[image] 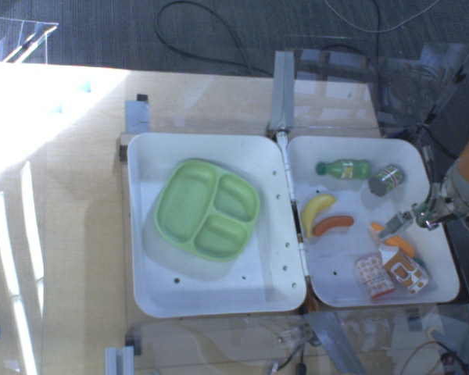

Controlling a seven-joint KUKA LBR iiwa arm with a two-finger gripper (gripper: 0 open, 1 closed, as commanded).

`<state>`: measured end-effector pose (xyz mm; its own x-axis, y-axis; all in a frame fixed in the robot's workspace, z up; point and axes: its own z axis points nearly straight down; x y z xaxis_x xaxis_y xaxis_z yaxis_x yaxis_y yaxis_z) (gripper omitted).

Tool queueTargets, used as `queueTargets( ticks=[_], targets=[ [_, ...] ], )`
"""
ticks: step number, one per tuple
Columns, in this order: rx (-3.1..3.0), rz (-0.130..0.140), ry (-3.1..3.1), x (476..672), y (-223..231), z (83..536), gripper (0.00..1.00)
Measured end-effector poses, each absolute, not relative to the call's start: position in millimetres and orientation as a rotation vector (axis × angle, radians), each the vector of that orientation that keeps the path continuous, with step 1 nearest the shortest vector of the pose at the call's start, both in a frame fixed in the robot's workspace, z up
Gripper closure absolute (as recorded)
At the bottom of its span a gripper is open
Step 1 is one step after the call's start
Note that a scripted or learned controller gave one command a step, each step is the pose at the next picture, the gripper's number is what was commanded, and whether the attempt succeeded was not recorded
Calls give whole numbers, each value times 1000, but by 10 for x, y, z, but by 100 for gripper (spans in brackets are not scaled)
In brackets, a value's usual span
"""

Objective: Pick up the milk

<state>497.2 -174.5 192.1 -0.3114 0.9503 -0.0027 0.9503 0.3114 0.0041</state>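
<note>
The milk [406,270] is a small white and orange carton lying on its side in the front right corner of the right bin [352,151]. My gripper [396,224] reaches in from the right and hangs just behind the carton's orange top, a little toward the bin's middle. Nothing shows in its grasp.
In the right bin lie a green bottle [345,169], a metal can [386,180], a banana [316,210], a red sausage [331,224], a small orange piece [375,227] and a pink patterned packet [372,276] touching the carton. A green divided plate [207,208] sits in the left bin [144,264].
</note>
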Motion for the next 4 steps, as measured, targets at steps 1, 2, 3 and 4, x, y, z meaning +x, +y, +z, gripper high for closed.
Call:
queueTargets(
  ticks=[1,2,3,4],
  targets=[
    [1665,7,2650,4909,-1375,898,0],
    [1691,28,2637,4965,-1911,907,0],
    [1688,27,2627,4991,-1930,1019,100],
    [1889,3,2502,4890,-2059,1875,100]
  ],
)
